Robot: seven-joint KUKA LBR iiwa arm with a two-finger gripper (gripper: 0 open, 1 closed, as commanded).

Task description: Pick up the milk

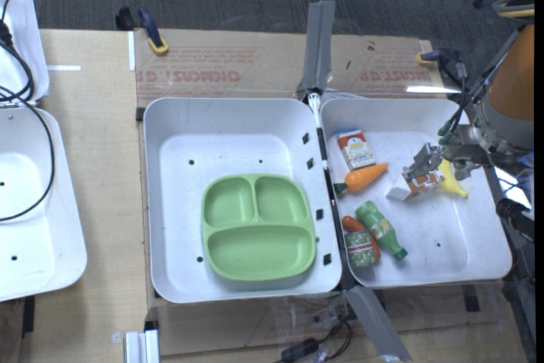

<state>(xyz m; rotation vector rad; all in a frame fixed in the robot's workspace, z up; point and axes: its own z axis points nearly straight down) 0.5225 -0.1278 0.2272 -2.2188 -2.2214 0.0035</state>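
We are hovering our metal pincer (422, 168), grip state unclear, right of the small red-and-white milk carton (357, 150); next we are needing to shift left.

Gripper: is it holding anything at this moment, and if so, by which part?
Cannot be told. The gripper sits low in the right bin, beside the banana; the milk lies apart, untouched.
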